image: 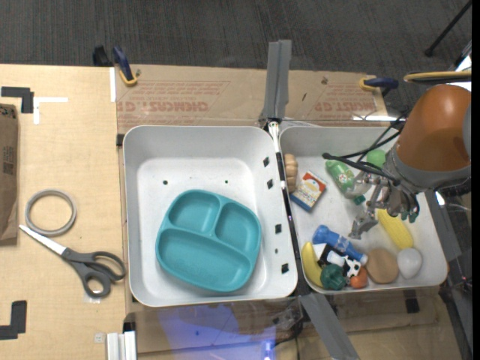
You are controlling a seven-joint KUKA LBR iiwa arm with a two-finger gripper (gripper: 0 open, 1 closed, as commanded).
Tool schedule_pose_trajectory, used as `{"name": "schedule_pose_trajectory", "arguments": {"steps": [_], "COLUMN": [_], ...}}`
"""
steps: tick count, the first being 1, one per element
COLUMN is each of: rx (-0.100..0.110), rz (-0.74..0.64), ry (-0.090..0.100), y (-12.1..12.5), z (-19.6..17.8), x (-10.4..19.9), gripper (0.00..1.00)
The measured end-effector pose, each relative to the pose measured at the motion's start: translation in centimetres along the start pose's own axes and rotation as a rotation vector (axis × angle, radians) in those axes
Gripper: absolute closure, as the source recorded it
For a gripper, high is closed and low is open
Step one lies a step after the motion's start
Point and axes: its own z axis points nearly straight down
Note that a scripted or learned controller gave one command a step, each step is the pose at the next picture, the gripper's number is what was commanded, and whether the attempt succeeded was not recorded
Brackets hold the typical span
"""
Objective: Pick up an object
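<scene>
Gripper [365, 227] hangs low in right bin [431, 280], fingers seemingly near-closed, nothing between them. Yellow banana toy [396, 228] just beside: probably light, smooth, slippery plastic. Best taken across its narrow middle.

Two white bins [135, 201], one teal divided plate [208, 240], one pair of scissors [79, 261], one tape roll [50, 211], two bananas [395, 227].

The arm [439, 137] hides the right bin's [300, 137] far corner behind the claw [365, 227]; toys heaped just before the claw overlap indistinctly.
</scene>
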Motion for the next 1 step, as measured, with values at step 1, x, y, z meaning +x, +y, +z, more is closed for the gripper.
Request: {"name": "schedule_pose_trajectory", "arguments": {"steps": [1], "rx": [0.000], "rz": [0.000], "ry": [-0.004], "y": [-0.01], "z": [-0.98], "x": [-0.14], "gripper": [1.00]}}
